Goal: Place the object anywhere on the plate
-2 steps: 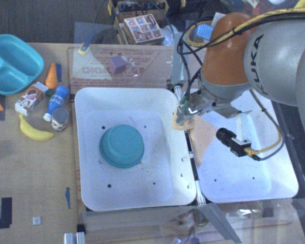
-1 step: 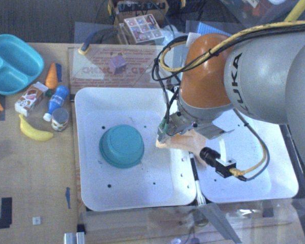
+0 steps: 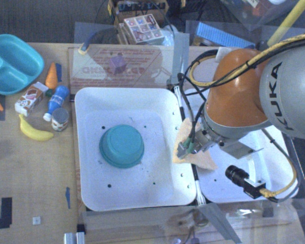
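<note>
Hovering over divider between bins: gripper [image 3: 185,149], low, at right of teal plate [image 3: 122,146]. Finger state: cannot tell. Tan wedge-shaped object [image 3: 201,159] lying under gripper, straddling divider, apart from plate. Plate in left bin [image 3: 91,105], awaiting delivery.

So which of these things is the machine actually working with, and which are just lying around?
Part of the job:
- teal plate in the left bin
- tan wedge-shaped object at the bins' divider
- hand, over that object

Lying about on the bench:
- banana
- blue bowl
- carrot
- small bottle
</note>
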Motion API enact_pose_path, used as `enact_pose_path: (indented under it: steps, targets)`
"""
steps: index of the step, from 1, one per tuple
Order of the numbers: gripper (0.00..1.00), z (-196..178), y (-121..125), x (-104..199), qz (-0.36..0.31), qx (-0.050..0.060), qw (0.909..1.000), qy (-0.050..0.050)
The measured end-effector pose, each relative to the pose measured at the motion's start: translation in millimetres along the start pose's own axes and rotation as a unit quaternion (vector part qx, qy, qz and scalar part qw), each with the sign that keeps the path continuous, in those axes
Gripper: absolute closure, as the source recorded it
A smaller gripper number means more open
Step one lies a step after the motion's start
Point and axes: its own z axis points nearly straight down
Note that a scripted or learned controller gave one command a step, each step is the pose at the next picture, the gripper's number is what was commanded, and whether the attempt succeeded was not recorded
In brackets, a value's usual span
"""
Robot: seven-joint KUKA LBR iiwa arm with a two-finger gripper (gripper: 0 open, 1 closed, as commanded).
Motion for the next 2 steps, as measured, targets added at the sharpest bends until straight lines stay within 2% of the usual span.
enact_pose_path:
  steps: [1, 2]
  targets:
    - [1.0, 51, -7, -11, 0.192, 0.001, 0.9815, 0.001]
    - [1.0, 19, -17, -33, 0.164, -0.002, 0.9865, -0.001]
